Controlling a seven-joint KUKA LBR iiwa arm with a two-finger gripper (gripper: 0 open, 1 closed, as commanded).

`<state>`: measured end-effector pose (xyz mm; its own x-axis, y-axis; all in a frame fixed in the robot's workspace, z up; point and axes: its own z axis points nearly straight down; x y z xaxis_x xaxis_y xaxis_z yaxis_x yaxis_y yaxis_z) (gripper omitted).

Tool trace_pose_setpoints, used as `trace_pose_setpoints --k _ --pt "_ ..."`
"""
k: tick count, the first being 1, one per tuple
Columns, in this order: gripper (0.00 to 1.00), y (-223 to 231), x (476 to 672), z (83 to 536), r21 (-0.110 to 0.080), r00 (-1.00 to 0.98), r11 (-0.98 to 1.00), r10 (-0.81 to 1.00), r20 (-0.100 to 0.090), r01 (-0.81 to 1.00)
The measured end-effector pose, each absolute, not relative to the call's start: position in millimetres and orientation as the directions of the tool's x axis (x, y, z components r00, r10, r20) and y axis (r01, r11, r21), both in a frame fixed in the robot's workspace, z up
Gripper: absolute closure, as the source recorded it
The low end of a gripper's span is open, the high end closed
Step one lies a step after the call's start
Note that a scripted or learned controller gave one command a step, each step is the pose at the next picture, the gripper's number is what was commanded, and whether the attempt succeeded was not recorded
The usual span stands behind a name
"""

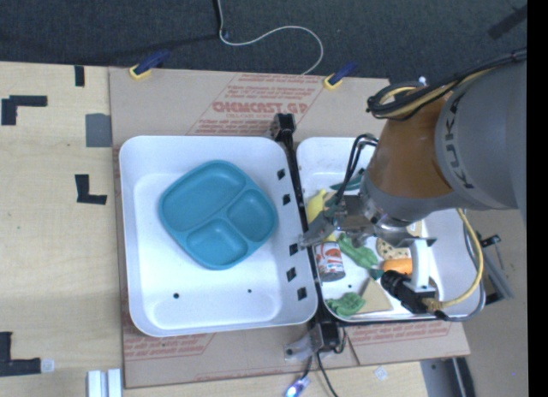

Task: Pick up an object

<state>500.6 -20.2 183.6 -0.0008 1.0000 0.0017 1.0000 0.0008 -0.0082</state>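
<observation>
Arm low over the right bin [325, 154], reach-and-grasp step in hand.
Gripper [370, 234] sits amid clutter at bin centre; jaw state unclear. Small can [330, 261] at its 8 o'clock; next move needs a clean close.

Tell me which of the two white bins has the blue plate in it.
The left bin. The blue divided plate lies in it, while the right bin holds small items under the arm.

Lighting even and fairly bright, from overhead. Soft shadow lies beneath the arm [428, 160], over the bin [325, 156] it works in. Mild glare whitens the bin [145, 181] to the gripper's left. Image slightly soft overall.
</observation>
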Motion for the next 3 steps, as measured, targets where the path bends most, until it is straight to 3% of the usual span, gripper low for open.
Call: trace_pose_setpoints --k 1,2,3 --pt "0.0 15.5 496.5 183.6 -0.005 -0.004 0.004 1.0 0.002 1.0" --pt "1.0 13.5 496.5 193.3 -0.006 -0.002 0.002 1.0 0.001 1.0" --pt "1.0 -48.4 484.1 298.9 0.009 0.005 -0.005 1.0 -0.003 1.0"
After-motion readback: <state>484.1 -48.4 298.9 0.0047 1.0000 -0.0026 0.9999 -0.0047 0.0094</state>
